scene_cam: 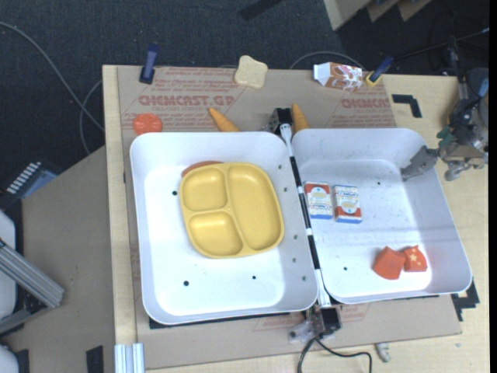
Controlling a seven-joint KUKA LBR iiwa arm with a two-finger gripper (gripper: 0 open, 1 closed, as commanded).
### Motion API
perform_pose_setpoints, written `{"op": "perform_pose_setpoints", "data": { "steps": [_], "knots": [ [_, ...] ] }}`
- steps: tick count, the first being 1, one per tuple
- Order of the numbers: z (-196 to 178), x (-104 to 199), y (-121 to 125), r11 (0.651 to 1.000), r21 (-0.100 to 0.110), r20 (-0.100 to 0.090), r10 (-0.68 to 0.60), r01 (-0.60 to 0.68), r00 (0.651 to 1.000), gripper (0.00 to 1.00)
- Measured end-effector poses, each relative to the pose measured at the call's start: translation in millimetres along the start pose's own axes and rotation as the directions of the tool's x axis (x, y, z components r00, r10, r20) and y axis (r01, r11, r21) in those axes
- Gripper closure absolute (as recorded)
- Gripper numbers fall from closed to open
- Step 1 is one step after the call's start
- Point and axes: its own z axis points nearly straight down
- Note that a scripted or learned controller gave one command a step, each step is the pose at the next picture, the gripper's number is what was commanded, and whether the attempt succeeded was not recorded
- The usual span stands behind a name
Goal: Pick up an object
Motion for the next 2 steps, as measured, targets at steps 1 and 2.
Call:
{"op": "perform_pose_setpoints", "data": {
  "steps": [1, 2],
  "knots": [
    [90.8, 71.9, -10.0, 1.000, 0.003, -0.002, -0.001, 0.001, 1.000, 0.00],
    [126.2, 112.5, 4.4, 1.000, -0.004, 0.002, 0.001, -0.001, 1.000, 0.00]
  ]
}}
